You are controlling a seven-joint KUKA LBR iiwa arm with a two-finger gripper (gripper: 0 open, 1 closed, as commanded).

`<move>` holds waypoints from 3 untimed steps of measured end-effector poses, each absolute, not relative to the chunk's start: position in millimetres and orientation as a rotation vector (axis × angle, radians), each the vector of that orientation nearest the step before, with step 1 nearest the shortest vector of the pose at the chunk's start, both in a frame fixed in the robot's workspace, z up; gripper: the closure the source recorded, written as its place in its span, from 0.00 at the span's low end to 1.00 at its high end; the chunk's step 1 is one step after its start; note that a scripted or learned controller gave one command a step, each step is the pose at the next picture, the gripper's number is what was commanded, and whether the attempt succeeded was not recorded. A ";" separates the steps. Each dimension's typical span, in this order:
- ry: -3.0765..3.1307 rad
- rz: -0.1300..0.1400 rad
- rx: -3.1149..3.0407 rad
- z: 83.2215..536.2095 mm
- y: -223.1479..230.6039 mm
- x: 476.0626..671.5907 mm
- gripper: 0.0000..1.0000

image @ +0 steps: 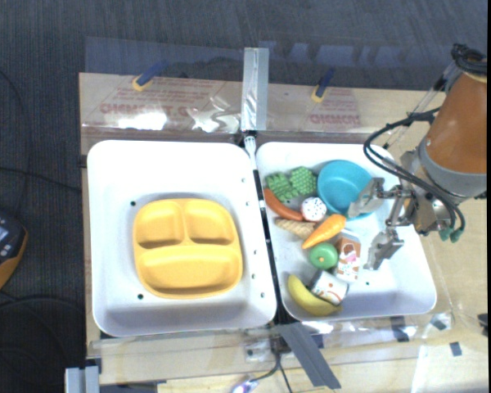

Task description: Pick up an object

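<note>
The gripper (pixel 382 219) hangs over the right-hand shallow white plastic bin (pixel 409 293), and I can't tell its state. Just beside it on the left sits a round teal plastic bowl (pixel 342 184), tipped on its side. A small orange toy carrot (pixel 324 229) lies just below the bowl.
</note>
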State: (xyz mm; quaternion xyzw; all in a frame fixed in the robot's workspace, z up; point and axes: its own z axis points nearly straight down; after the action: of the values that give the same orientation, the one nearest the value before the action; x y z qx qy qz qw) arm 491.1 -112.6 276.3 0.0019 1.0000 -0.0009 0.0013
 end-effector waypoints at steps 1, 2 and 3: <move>3.120 -0.003 0.187 118.4 -123.4 511.9 0.00; 3.115 -0.003 0.304 90.1 -99.0 543.4 0.00; 3.092 0.002 0.497 89.5 -95.6 617.0 0.00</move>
State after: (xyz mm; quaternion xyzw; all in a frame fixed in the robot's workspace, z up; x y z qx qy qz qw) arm 617.0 -95.6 89.5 0.1587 0.9873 0.0007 0.0050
